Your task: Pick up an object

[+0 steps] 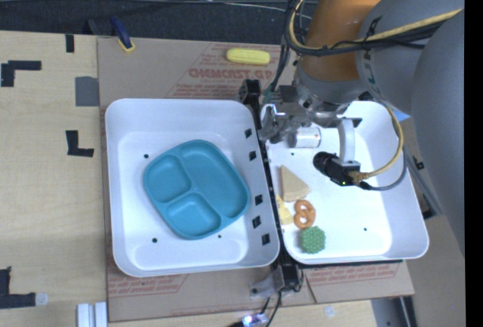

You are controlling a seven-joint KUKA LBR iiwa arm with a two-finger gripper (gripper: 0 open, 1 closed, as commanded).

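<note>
- While the grey arm with its orange band (343, 12) reaches in from the upper right of the frame, its gripper (290, 133) hangs over the upper left corner of the right bin (377, 242), close to the seam between the two bins.
- Whether the claw is released or clenched, I cannot tell; the wrist hides it from above.
- Low along the right bin's left side lie the small objects: a tan wedge (293, 184), a pale yellow piece (283, 210) just below it, a brown pretzel (304, 213) beside that, and a green knobbly ball (312, 239) lowest of all.
- None of them touches the gripper; the wedge lies nearest, just below it.
- At the centre of the left bin (128, 242) rests a blue divided plate (195, 187).
- On the cardboard above the bins lies a yellow corn-like piece (247, 56).
</note>
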